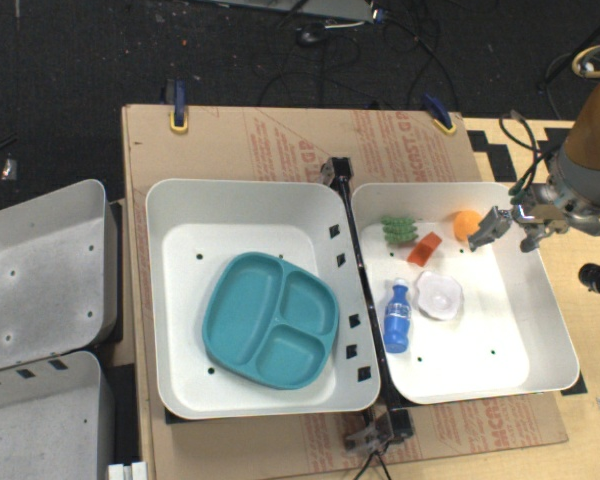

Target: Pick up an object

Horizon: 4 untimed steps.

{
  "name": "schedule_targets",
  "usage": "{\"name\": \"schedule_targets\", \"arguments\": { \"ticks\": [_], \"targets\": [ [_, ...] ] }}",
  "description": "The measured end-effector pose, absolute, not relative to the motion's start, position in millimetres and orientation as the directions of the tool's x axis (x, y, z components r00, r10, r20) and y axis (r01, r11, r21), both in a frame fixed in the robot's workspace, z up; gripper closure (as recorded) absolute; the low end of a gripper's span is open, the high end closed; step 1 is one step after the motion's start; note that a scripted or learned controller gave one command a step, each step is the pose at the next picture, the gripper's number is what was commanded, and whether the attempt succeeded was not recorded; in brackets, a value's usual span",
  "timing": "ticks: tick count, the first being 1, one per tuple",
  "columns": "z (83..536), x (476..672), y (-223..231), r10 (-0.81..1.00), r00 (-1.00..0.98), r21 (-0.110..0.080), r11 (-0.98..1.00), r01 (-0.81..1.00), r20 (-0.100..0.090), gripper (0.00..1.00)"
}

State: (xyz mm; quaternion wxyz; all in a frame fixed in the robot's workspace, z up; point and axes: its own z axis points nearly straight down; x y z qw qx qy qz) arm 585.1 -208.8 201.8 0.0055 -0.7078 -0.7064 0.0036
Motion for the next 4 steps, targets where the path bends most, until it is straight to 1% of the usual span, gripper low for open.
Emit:
{"name": "schedule_targets", "arguments": {
  "ticks": [1, 2, 3, 4],
  "targets": [
    [209.1, 588.3, -208.4, 1.000, -0.001, 0.000, 0.001, 1.000, 0.000, 0.00],
    [163.1, 588.2, -200.7, 1.000, -0.003, -0.004, 0.003, 1.000, 0.001, 0.00],
    [98.9, 587.1, -197.0, 1.000, 0.000, -0.006, 0.000, 1.000, 0.002, 0.00],
    [92.0, 587.1, -196.4, 1.000, 0.000, -0.002, 0.000, 1.000, 0.000, 0.00]
  ]
}}
